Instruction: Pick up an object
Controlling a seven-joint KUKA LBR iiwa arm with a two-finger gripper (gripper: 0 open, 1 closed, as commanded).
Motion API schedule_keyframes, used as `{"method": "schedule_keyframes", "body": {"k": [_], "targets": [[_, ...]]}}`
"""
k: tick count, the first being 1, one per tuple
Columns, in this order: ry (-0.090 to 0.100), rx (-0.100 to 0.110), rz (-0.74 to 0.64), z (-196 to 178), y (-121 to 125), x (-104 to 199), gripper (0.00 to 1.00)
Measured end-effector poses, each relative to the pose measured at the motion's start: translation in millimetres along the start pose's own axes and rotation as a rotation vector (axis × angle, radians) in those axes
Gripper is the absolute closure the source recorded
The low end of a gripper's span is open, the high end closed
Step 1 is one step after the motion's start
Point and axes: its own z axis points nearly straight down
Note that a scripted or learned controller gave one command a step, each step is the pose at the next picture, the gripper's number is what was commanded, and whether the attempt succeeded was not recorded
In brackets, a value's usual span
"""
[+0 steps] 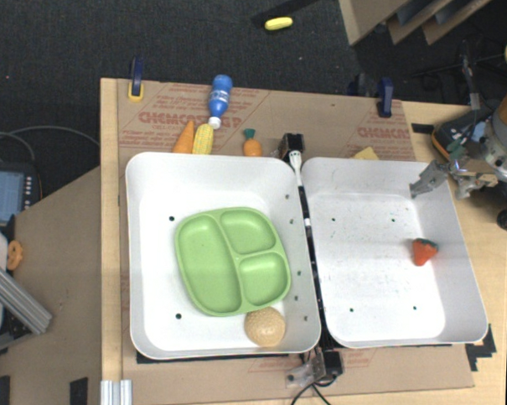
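Note:
A small red strawberry (423,251) with a green top lies in the right white bin (358,315), near its right wall. In the left white bin (154,185) a green divided plate (232,260) lies flat, and a round tan ball (266,326) rests against the plate's front edge. My gripper (425,183) hangs over the back right corner of the right bin, above and behind the strawberry and apart from it. Nothing shows between its tips.
Behind the bins on the brown board lie a blue and white toy bottle (218,99), a corn cob (203,138), two small carrots (252,144) and a black part (291,144). Blue clamps (384,96) grip the board's back edge. The arm's wrist (491,149) stands at the right.

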Motion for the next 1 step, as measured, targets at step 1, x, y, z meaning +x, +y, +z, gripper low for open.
{"method": "schedule_keyframes", "body": {"k": [1], "targets": [[0.006,0.000,-0.003,108.7,-39.1,-4.0,0.00]]}}
